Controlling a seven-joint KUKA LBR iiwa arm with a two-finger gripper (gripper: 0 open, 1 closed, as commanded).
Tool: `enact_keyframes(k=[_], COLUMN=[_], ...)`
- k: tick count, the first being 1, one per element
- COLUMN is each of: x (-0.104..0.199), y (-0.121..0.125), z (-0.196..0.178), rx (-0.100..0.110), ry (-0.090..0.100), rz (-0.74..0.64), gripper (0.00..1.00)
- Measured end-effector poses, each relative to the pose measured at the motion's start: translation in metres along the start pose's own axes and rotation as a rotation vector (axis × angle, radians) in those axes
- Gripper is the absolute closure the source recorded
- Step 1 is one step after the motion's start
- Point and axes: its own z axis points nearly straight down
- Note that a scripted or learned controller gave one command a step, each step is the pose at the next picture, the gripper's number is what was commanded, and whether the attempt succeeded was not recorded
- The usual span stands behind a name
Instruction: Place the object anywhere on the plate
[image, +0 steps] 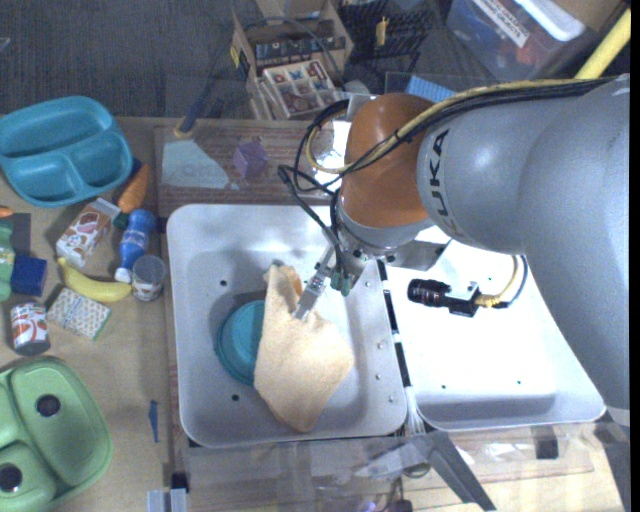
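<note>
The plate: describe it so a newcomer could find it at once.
Look in the left white bin, toward its left wall. The plate is a round teal disc lying flat on the bin floor, its right part hidden under a tan cloth. It is the bin's one blue, round thing.

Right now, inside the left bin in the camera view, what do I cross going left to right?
Blue plate → tan cloth draped over the plate's right part → claw, pinching the cloth's upper edge → bin's right wall.

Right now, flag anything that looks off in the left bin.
The tan cloth lies draped across the blue plate, hiding most of it, with its top corner lifted at the hand.
</note>
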Motion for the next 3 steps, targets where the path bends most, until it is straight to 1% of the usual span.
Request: enact_keyframes(k=[1,2,3], x=[-0.001,-0.027,-0.022], y=[0.001,0.011,-0.098], z=[-0.011,0.003,-0.042], rx=[-0.004,0.004,0.011], ry=[-0.004,0.0,0.003], rz=[0.0,0.762,1.154], gripper=[1.0,1.0,1.0])
